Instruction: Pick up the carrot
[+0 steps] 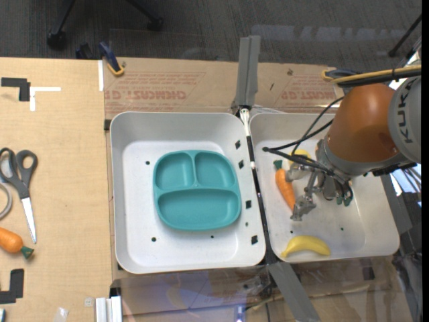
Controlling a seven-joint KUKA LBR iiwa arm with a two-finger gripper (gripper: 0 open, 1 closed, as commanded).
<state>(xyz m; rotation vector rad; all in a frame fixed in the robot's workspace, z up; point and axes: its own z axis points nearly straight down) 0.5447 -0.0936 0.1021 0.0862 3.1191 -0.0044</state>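
Orange carrot (285,188) lay in the right bin (375,243), just left of the gripper (303,205), green top pointing away from the fingertips toward the bin's far wall. Gripper hung low over the bin floor, tips beside the carrot's lower end; contact couldn't be confirmed. Whether it was spread or closed couldn't be told, and nothing was visibly held. Yellow banana (306,247) sat below the gripper by the near wall. Another yellow item (300,155) peeked out above it, partly hidden by cables. Well left of the gripper, a teal divided plate (197,190) sat in the left bin (127,200). Scissors (21,186) and a second carrot (12,241) lay on the bench far left.
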